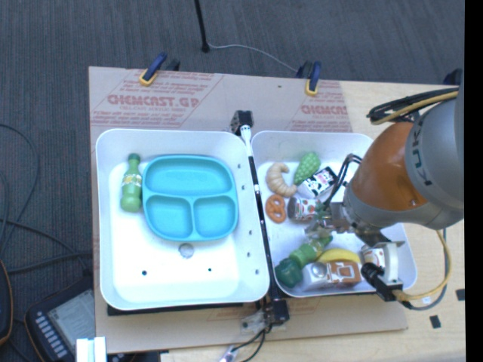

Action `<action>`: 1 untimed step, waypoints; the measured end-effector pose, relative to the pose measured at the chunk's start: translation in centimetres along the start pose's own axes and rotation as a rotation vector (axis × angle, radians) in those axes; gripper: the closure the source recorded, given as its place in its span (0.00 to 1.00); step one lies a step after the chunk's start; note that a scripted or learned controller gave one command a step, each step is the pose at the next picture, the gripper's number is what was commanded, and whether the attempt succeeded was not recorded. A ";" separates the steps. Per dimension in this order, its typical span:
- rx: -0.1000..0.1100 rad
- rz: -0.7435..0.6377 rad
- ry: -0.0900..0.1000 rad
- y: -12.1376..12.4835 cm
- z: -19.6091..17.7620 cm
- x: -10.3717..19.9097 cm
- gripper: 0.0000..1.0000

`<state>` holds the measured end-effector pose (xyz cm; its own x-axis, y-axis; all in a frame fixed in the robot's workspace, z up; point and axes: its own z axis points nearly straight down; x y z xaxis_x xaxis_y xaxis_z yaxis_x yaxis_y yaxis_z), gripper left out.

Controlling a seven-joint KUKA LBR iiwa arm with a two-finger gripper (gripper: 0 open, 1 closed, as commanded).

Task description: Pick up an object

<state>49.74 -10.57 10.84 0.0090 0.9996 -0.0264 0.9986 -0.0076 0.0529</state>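
Arm low over the right bin, among the toy food.

The gripper (323, 228) sits down in the right bin (392, 143) between a small can (304, 209) and a broccoli piece (296, 262); whether it is spread or pinching anything cannot be told. A banana (337, 256) lies just beside it.

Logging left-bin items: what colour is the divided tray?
Light blue tray, clearest in the camera view.
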 end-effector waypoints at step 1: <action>0.006 0.000 0.001 -0.2 0.2 0.0 0.00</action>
<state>49.57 -10.54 10.68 0.0088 0.9996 -0.0253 0.9989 -0.0076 0.0471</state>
